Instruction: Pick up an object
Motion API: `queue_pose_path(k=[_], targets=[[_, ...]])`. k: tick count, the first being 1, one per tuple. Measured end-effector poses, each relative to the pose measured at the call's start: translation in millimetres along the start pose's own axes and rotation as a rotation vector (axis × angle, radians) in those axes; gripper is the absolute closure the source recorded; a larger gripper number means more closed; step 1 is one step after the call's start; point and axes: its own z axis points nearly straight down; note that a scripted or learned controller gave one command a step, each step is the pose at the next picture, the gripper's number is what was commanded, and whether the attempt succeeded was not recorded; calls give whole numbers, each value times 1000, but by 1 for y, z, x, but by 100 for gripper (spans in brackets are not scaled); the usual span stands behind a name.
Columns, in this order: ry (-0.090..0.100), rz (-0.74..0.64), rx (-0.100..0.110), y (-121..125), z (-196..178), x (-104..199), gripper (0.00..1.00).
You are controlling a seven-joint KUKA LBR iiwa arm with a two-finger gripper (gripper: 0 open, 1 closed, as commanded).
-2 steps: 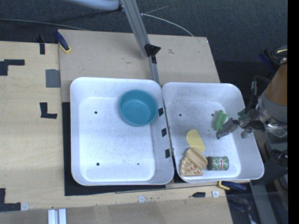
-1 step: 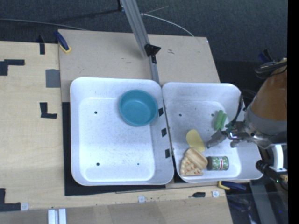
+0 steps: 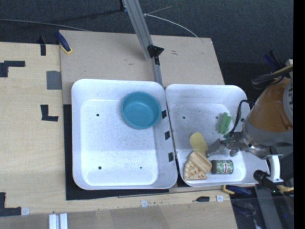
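Robotics lab: taped plywood bench (image 3: 28, 128), 2 white bins (image 3: 86, 175), grey-and-orange arm (image 3: 271, 113), loose cables (image 3: 171, 20).

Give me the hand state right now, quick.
Hand: cannot be told; it sits low in the right bin near the yellow object and green can.

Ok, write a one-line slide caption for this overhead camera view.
Gripper over the right bin beside yellow piece, waffle toy, can; blue bowl in left bin.
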Motion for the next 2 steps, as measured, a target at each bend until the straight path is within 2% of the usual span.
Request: queue_pose_path(k=[1,2], targets=[[0,-2,-2,1,-12,1,100],[-3,-1,-10,6,-57,-4,100]])
